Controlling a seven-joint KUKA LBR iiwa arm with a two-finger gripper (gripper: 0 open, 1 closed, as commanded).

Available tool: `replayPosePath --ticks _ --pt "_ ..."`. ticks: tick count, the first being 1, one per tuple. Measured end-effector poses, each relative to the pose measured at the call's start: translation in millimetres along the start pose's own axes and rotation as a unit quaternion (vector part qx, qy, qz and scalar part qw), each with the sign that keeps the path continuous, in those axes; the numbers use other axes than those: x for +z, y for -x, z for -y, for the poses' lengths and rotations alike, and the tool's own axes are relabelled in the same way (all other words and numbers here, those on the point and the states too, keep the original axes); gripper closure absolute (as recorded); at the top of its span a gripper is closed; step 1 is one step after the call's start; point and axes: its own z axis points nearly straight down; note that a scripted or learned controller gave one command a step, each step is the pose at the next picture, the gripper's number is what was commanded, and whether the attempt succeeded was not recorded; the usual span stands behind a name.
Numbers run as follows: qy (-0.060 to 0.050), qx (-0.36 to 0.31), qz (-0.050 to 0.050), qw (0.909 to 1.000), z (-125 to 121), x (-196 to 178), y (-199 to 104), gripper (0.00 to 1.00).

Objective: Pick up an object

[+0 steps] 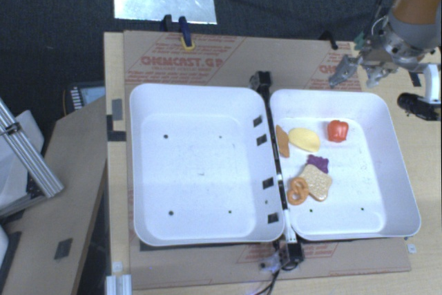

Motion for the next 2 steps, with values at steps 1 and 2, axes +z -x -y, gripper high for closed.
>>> replayPosePath --ticks 1,2 --pt "0.005 -0.006 -0.002 1.0000 -7.8 -79.2 -108.3 0.00" --pt "0.002 -0.003 0.000 1.0000 -6.9 -85.2 -100.4 1.00"
